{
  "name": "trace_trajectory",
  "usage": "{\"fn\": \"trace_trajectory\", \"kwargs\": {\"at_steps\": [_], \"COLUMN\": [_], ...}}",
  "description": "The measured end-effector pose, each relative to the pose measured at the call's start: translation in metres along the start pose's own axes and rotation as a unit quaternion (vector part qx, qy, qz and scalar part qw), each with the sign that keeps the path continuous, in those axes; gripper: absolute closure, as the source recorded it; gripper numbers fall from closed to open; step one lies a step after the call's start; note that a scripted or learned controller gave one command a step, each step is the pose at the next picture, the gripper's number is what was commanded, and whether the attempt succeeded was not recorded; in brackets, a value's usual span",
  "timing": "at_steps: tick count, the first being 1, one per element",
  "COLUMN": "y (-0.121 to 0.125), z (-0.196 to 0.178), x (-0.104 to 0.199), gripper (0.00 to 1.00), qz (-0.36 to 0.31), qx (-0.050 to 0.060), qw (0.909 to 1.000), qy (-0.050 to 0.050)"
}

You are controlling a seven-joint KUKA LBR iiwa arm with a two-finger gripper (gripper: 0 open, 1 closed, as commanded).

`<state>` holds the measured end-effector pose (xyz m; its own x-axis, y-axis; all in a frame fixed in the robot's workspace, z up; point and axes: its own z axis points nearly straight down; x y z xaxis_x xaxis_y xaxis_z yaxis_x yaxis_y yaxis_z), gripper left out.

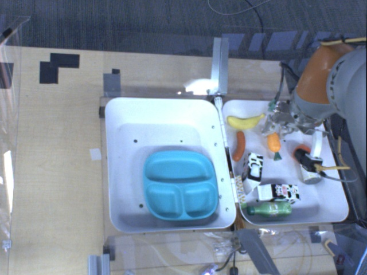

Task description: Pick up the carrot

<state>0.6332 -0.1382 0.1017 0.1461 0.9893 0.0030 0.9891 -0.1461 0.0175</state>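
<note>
In the right bin, toward its 12 o'clock end, I see the carrot lying with its green tip pointing to 6 o'clock, and the tool sits right above it, at the carrot's 12 o'clock and apparently touching or nearly so. I cannot tell whether the tool is spread or pressed together; the wrist and cabling blur that detail, and I see nothing clearly pinched. The yellow banana lies at the carrot's 10 o'clock and the red sausage at its 9 o'clock, both near; a red-and-black tool-like object lies at its 3 o'clock. To do this grasp well, I judge I should centre over the orange body, not the thin green end, and close across the narrow width so the banana stays clear. I would descend straight down, avoid dragging sideways, and lift only once the carrot is squarely gripped. The milk cartons and green bottle toward 6 o'clock are well apart and should not interfere. The blue tray in the left bin plays no part.
</note>
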Motion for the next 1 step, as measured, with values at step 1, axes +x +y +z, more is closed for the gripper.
{"fn": "trace_trajectory", "kwargs": {"at_steps": [1], "y": [0.024], "z": [-0.1757], "x": [0.0066], "gripper": [1.0], "qz": [0.053], "qx": [0.004], "qw": [0.9986], "qy": [-0.002]}}
